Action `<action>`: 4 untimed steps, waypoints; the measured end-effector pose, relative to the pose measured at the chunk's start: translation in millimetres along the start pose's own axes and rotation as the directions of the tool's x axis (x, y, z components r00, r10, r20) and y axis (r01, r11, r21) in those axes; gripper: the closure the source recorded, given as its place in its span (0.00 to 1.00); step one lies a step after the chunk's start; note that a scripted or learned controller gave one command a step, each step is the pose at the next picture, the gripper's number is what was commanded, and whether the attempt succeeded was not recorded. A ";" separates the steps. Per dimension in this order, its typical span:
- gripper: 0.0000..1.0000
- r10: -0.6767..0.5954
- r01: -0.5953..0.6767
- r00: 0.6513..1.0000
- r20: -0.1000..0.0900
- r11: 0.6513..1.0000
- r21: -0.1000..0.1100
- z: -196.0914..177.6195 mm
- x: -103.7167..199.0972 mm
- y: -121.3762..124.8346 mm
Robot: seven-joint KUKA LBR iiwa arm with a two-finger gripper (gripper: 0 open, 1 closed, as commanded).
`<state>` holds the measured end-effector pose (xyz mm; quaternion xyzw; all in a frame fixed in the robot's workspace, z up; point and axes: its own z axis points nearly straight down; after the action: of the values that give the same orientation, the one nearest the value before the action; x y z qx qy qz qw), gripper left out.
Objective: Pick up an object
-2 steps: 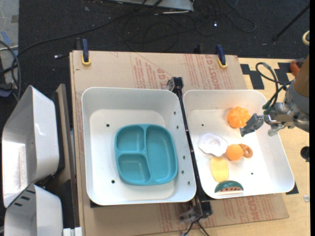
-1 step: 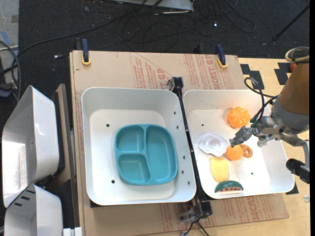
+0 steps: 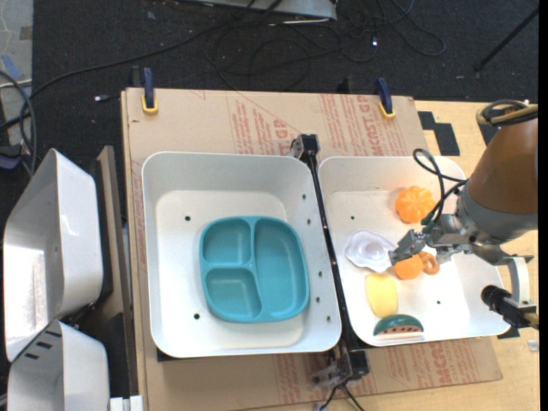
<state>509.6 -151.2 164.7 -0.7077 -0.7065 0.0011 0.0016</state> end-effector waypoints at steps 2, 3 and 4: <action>1.00 0.002 -0.002 1.000 0.000 1.000 -0.003 50.2 2.0 -2.9; 1.00 -0.004 0.004 1.000 0.002 1.000 -0.009 -13.0 2.6 -4.1; 1.00 -0.005 0.005 1.000 0.002 1.000 -0.008 -65.7 6.6 -12.7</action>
<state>497.2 -144.6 230.5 -0.7059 -0.7083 -0.0009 -0.0019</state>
